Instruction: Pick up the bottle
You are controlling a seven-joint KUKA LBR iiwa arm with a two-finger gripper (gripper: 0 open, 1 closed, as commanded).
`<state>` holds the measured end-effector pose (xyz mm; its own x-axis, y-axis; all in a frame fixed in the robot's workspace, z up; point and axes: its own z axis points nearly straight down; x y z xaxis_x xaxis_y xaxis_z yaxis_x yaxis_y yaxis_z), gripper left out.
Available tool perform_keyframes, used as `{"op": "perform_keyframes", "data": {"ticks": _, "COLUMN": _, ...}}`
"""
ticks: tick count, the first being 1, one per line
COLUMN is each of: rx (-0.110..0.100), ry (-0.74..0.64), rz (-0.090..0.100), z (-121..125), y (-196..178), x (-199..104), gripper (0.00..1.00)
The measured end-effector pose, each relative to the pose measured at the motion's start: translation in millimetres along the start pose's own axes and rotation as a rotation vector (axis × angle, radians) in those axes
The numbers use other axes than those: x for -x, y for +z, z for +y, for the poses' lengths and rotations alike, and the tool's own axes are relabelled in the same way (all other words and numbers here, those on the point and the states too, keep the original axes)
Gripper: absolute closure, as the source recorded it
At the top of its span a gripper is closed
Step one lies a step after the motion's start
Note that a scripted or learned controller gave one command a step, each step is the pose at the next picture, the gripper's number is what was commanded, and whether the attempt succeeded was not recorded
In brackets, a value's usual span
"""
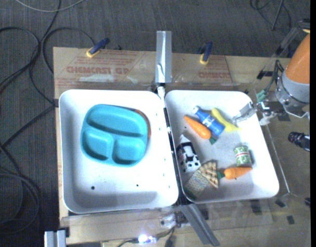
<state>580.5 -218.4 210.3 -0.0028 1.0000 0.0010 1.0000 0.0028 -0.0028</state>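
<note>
The bottle point(206, 118) is small and blue with a white label. It lies on its side in the upper middle of the right bin point(261, 187). A yellow banana point(224, 120) rests against its right side and an orange carrot point(197, 127) lies along its left. My gripper point(252, 109) hovers over the bin's upper right edge, to the right of the bottle and banana and apart from both. Nothing shows in its grasp. The grey arm with its orange band point(303, 60) comes in from the right.
The right bin also holds a black-and-white cow toy point(188, 157), a green can point(242, 155), a second carrot point(236, 172) and a waffle-like piece point(204, 177). In the left bin point(70, 189) sits a blue divided plate point(115, 134).
</note>
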Motion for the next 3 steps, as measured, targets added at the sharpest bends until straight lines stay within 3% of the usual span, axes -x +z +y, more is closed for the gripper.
{"op": "perform_keyframes", "data": {"ticks": 1, "rx": 0.027, "ry": 0.089, "rz": -0.011, "z": 55.6, "y": 100.3, "x": -62.6, "gripper": 0.0}}
{"op": "perform_keyframes", "data": {"ticks": 2, "rx": 0.047, "ry": 0.072, "rz": -0.021, "z": 42.8, "y": 104.8, "x": -75.5, "gripper": 0.0}}
{"op": "perform_keyframes", "data": {"ticks": 3, "rx": 0.034, "ry": 0.239, "rz": -0.013, "z": 63.5, "y": 106.6, "x": -73.0, "gripper": 0.0}}
